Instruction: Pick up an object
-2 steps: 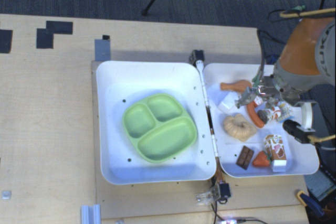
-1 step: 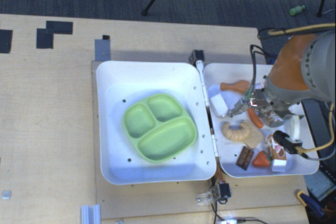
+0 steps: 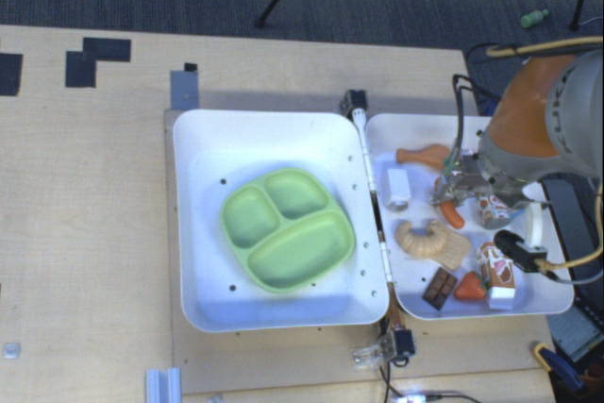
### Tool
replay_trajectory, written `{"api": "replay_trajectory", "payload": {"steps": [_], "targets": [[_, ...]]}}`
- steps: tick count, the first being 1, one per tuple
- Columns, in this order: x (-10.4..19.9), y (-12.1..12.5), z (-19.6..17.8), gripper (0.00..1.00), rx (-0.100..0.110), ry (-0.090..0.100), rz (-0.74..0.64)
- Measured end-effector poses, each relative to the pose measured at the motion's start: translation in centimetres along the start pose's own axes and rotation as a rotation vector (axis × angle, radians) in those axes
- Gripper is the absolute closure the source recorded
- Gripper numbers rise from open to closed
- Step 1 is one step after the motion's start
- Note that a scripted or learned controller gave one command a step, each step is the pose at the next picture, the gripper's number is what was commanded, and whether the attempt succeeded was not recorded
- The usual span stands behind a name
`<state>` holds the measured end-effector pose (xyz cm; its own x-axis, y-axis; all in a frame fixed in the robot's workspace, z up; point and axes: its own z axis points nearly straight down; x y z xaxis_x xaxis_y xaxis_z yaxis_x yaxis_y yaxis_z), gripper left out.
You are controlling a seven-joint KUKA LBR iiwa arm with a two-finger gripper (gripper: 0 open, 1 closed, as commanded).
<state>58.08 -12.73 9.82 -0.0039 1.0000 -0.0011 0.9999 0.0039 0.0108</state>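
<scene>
Several toys are lying around my tool, which I'm lowering over an orange piece; its spread I cannot tell.

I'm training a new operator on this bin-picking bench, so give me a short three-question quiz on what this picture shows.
1. True or false: the green divided plate lies in the left bin.
2. Multiple choice: the pincer is over which bin? A) the left bin B) the right bin C) neither
3. Fill in: the dark brown chocolate bar lies near the ____ edge of the right bin, beside the croissant.

Key: 1 true; 2 B; 3 front (the lower edge in the camera view).
</scene>
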Motion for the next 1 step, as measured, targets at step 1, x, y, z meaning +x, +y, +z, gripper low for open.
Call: {"api": "replay_trajectory", "payload": {"steps": [1], "targets": [[6.48, 0.65, -9.19, 1.0, 0.007, 0.002, -0.002]]}}
